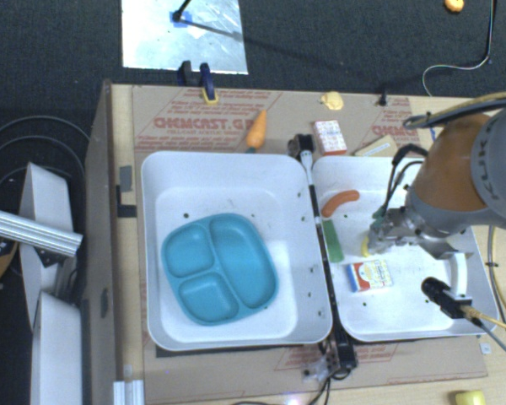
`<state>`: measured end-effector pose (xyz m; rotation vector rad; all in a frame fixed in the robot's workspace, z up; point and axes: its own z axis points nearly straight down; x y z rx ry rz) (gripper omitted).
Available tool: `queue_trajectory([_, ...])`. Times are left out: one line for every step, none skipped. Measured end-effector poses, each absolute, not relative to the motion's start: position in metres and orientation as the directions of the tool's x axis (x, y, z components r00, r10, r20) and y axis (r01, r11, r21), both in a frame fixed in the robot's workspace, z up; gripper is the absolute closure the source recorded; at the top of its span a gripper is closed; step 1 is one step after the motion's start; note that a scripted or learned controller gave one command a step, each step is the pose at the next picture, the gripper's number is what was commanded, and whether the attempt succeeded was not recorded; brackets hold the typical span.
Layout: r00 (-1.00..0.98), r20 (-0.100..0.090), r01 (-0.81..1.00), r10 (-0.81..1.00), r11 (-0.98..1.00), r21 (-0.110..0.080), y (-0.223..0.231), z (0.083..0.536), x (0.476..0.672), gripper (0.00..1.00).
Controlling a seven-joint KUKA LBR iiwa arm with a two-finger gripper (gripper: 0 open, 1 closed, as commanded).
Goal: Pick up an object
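Now I see my claw low in the right bin; I cannot tell its grip. At its 10 o'clock lies a sausage; at 6, a small box.

Both bins are white, the left one holding a light blue divided tray, the right one an orange-red sausage, a green bar and a white carton with red and blue print.
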<state>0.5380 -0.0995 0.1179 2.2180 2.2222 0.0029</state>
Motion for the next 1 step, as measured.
queue_trajectory([-0.002, 0.0, 1.0, 1.0, 0.002, 0.003, -0.0994, 0.1176, 0.5379, 0.0])
